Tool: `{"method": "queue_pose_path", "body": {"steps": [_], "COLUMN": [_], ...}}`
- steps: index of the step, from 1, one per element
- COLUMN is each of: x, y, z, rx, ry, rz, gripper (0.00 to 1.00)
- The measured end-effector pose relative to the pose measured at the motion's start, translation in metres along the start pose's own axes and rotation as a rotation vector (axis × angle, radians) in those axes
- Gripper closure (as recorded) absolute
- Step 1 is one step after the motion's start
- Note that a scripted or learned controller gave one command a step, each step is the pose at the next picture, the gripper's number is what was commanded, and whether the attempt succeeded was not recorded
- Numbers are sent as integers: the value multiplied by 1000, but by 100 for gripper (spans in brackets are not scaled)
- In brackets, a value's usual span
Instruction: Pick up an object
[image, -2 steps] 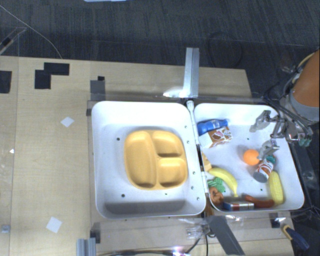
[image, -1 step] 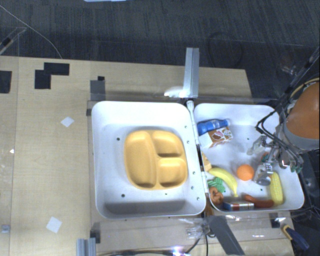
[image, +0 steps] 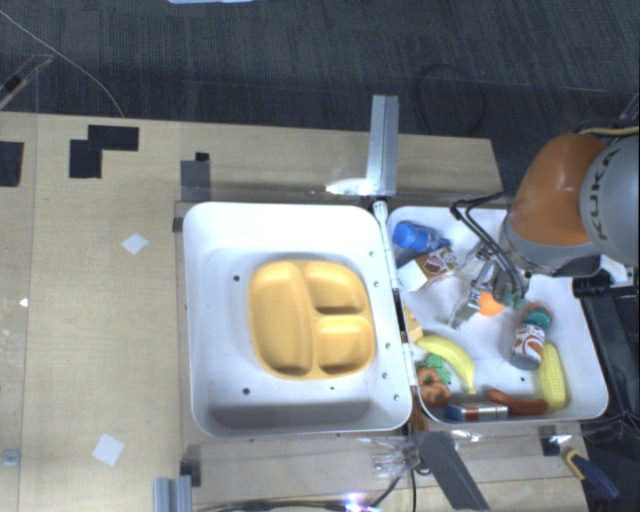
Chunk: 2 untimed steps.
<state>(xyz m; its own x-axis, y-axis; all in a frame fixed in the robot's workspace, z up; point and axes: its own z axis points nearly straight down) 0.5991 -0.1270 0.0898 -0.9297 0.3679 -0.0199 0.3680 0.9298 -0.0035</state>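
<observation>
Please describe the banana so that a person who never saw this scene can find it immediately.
Look at the right white bin, the one crowded with small toy items. Along its left wall, below the middle, lies the curved yellow plastic banana. The yellow corn cob on the far right side is straight and bumpy; the banana is smooth and bent.

Right bin crowded, left bin roomy round the tray

Left bin (image: 215, 260): yellow tray (image: 308, 317) sits mid-floor, bare white strip all round it, widest at near edge. Right bin (image: 590, 345): hand (image: 478, 297) low over centre, orange ball (image: 490, 304) just beside the fingers. Blue item (image: 415, 237) & small packet (image: 437, 263) block far-left corner; can (image: 528, 338) & corn cob (image: 552, 375) line the right side; banana (image: 447, 357), doughnut-like toy (image: 433, 382) & red marker (image: 500, 408) fill near edge. Bare floor btwn banana & can, also far-right corner under the arm (image: 565, 200). Worktop (image: 90, 300) left of bins open.
</observation>
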Motion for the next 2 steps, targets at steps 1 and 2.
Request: {"method": "queue_pose_path", "body": {"steps": [1,2], "x": [-5,-77], "y": [-5,-47], "z": [-15,3], "rx": [6,-5], "ry": [-15,6], "rz": [1,-56], "gripper": [100,100]}}
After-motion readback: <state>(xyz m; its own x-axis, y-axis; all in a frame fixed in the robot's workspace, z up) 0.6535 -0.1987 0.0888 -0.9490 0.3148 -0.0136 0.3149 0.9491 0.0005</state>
